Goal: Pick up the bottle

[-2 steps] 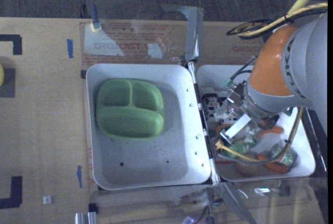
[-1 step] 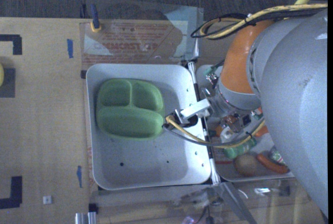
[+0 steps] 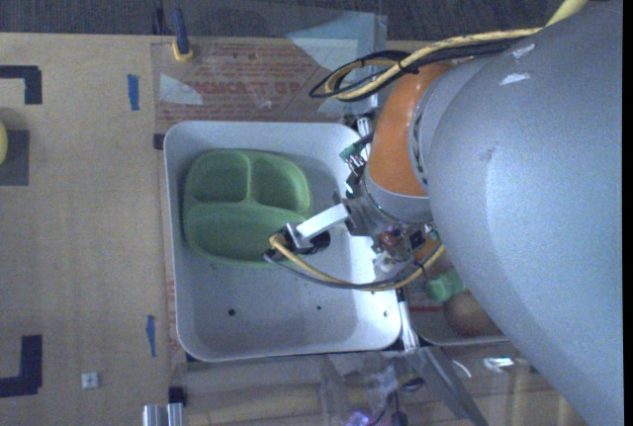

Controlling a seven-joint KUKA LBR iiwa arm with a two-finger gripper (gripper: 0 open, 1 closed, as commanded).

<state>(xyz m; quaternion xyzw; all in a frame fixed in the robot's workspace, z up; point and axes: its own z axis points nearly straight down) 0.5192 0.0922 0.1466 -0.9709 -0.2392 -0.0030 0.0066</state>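
Arm (image 3: 534, 197): grey, nearest the camera, reached in from the right and covered most of the right half of the scene.
Orange band (image 3: 396, 142): stood above the wrist, over the wall shared by the two bins.
Gripper (image 3: 394, 246): hung below the band, low over the right edge of the left bin, close to the dividing wall.
Grip state: could not be told; the wrist hid it from above, and nothing was seen held.
Left bin (image 3: 267, 320): white, on the bench (image 3: 79, 246), with a bare floor at its near side.
Green plate (image 3: 242, 202): divided into compartments, lay flat in the far-left part of the left bin, well apart from the gripper.
Right bin (image 3: 457, 342): largely hidden under the arm, with a strip of its near-left corner on show.
Green thing (image 3: 445, 288): small, in that corner, just right of the gripper; too hidden to name.
Tan thing (image 3: 473, 315): rounded, just beside the green thing on its near side; also unnamed.
Bottle: its place could not be told; judged most likely to lie in the right bin beneath the arm.
Step in hand: judged to be the approach, with no grasp made.
Next move: judged to call for centring the gripper over the bottle, descending with room either side, then closing and lifting straight up.
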